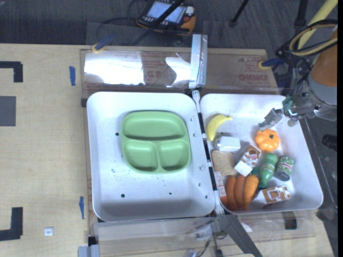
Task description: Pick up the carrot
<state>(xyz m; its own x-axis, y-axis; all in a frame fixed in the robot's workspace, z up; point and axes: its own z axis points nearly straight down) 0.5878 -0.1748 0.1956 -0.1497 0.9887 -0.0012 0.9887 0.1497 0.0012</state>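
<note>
The gripper (274,118) hung over the far right part of the right bin (313,183), reaching in from the right edge of the camera view. Whether it was spread or pressed together could not be told; nothing could be seen held in it. Just below it in the view lay a small orange pumpkin (267,140). The carrot (242,190) lay well apart from the gripper, toward the near left corner of the same bin, close to the wall where the two bins met, its length running from the middle of the bin toward the near wall. Beside the carrot, on its right, stood a green bottle (267,167) and a small can (284,167), with a small carton (276,195) near the front wall. A banana (216,125) lay at the far left of that bin, with a white box (229,143) just beneath it. The left bin (104,143) held a green divided plate (156,141). Both bins sat on a pale wooden tabletop (43,143).
</note>
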